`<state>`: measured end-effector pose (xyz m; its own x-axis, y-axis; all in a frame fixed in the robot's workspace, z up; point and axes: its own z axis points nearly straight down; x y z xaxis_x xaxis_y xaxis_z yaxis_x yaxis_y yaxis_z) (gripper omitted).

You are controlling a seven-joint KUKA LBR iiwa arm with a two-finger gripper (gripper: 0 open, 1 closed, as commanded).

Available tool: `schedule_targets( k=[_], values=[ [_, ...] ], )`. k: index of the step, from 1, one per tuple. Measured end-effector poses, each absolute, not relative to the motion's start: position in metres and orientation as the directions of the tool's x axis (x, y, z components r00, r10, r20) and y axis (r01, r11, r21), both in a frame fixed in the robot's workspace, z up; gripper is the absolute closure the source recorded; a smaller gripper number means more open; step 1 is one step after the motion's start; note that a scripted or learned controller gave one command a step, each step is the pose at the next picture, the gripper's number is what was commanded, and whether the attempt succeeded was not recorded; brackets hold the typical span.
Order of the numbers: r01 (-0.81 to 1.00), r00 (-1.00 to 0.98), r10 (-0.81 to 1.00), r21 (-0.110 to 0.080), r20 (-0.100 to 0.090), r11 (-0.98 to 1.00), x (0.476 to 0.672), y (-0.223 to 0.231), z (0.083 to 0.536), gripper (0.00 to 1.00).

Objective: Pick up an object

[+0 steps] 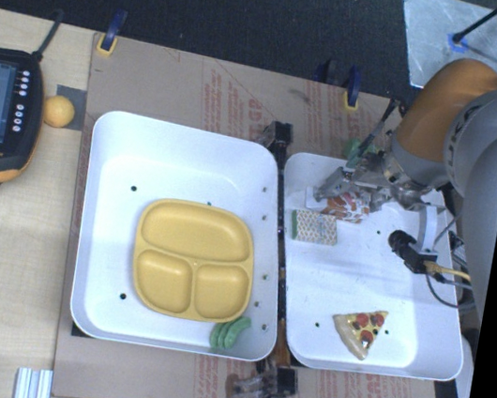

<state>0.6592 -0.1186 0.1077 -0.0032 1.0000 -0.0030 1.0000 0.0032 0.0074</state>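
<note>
Camera view places the two-finger gripper (357, 186) at 11 o'clock in the right white bin (428, 368), low over a small red-and-white packet (352, 205); finger state cannot be told, and a slanted closure risks nudging the packet against the green-speckled sponge block (314, 227) beside it.
</note>
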Motion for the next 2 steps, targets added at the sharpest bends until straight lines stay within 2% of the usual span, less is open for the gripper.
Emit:
schedule_targets(
  k=[1, 2],
  values=[
    [1.000, -0.005, 1.000, 0.013, -0.004, 0.005, 0.6614, -0.1195, 0.1217, 1.00],
    [1.000, -0.005, 1.000, 0.011, -0.005, 0.005, 0.6608, -0.1200, 0.1209, 0.00]
  ],
)
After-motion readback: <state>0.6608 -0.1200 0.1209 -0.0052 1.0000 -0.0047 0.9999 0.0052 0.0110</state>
